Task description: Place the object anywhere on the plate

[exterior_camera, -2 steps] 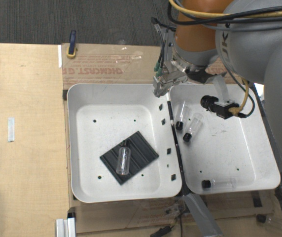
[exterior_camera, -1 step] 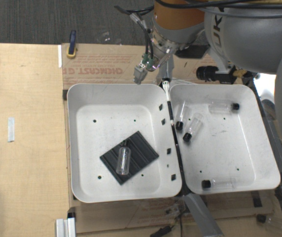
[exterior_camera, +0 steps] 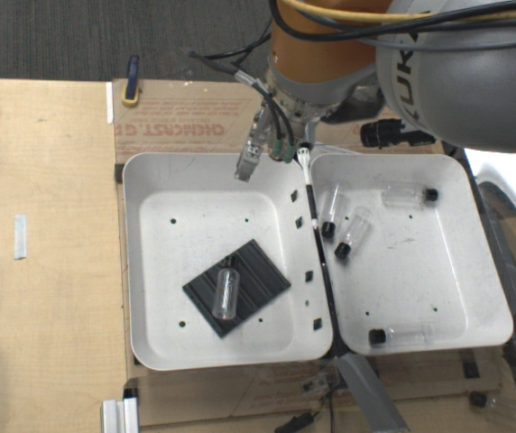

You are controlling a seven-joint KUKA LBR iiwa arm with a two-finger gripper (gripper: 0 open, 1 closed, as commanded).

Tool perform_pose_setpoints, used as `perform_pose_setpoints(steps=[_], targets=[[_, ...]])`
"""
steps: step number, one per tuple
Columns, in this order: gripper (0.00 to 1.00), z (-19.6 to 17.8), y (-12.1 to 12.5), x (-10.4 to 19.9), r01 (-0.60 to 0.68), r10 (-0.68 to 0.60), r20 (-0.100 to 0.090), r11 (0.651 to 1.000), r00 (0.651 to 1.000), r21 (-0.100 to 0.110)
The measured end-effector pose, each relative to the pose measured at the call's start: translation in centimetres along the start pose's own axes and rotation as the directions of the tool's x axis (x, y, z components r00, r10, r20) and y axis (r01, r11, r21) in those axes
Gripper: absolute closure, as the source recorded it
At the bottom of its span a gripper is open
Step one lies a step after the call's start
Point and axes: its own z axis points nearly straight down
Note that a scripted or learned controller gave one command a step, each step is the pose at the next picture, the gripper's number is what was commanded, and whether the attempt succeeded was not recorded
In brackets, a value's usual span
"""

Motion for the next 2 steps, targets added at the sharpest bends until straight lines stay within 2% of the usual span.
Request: perform_pose_setpoints(steps=[1,2], targets=[[1.00,-2.1,0.6,4.8,0.222,-0.222,0.001,0.975,0.975,-0.001],[1.00,-0.7,1.3,8.9,0.459,-0.459,0.000,0.888,0.888,-0.001]])
